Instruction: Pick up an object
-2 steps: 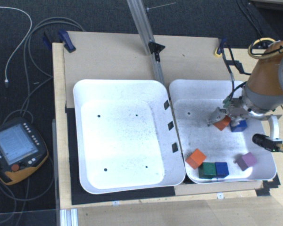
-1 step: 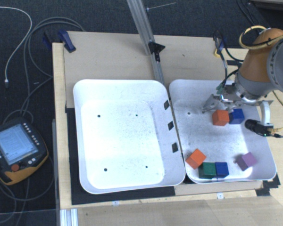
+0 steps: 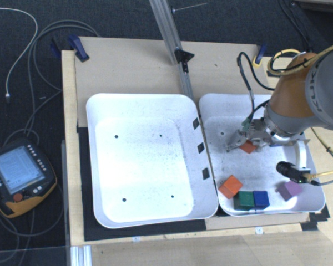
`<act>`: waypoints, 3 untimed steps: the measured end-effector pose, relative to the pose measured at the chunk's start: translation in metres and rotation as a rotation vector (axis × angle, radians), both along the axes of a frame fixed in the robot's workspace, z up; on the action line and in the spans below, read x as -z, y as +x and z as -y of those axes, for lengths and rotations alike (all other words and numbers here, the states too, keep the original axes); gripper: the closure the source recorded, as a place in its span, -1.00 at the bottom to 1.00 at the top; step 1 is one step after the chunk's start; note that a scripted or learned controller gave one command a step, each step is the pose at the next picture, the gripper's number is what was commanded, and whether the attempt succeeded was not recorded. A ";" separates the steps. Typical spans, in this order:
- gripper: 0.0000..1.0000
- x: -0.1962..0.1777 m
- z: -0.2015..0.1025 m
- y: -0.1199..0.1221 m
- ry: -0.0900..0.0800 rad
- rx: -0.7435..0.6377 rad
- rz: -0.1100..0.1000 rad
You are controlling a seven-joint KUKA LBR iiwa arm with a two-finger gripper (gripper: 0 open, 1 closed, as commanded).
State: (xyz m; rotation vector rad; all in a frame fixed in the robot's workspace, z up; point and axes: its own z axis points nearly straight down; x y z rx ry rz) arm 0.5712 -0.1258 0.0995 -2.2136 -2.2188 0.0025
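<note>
The pale wooden bench (image 3: 127, 57) stands on dark carpet, with a teach pendant (image 3: 18, 176) at lower left of the frame. Along the right bin's (image 3: 222, 112) lower edge lie a green block (image 3: 245, 199), a blue block (image 3: 261, 199), an orange block (image 3: 230, 186) turned diagonally, and a purple block (image 3: 292, 189). Higher up, the gripper (image 3: 245, 143) is clamped on a small red-orange object (image 3: 247, 147); its long axis cannot be made out. The left bin (image 3: 100, 107) lies beside it.

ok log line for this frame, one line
arm: over right bin | gripper: low, at red-orange object | grasp: unconfirmed | front edge: orange block, green block, blue block, purple block
</note>
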 end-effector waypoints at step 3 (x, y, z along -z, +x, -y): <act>-1.00 -0.037 0.000 0.042 -0.001 0.000 -0.002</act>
